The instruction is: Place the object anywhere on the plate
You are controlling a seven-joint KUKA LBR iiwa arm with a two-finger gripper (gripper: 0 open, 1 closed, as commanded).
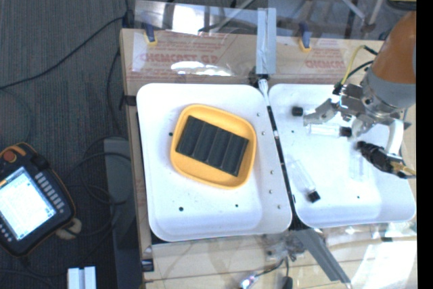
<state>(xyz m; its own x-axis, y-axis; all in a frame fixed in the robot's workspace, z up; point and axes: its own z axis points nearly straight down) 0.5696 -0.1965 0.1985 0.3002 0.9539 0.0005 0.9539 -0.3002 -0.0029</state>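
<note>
The tabletop (203,54) carries my two white bins side by side: the left bin (155,199) and the right bin (338,203). In the left bin sits the yellow plate (181,160), tilted a little in its frame, and a dark ribbed block (213,144) already lies across its middle.

My arm (396,64) reaches in from the right over the far right part of the right bin. My pincer (352,120) hangs there above the white floor. Whether it is spread or pressed together I cannot tell; the metal parts overlap and blur from this height, and I see nothing clearly caught in it.

What the task calls the object is hard to pick out. The right bin holds only small things: a clear tube-like piece (302,176) lying near the bin's left wall, its long axis running from far-left to near-right, with a small black cap (313,196) at its near end, and a small black bit (297,110) at the far left, just left of my pincer. I judge the clear piece the likeliest candidate.

The relation that counts: that piece lies to the left of and nearer than my pincer, and the plate lies farther left again, across the wall between the bins. So the carry would run leftward.
</note>
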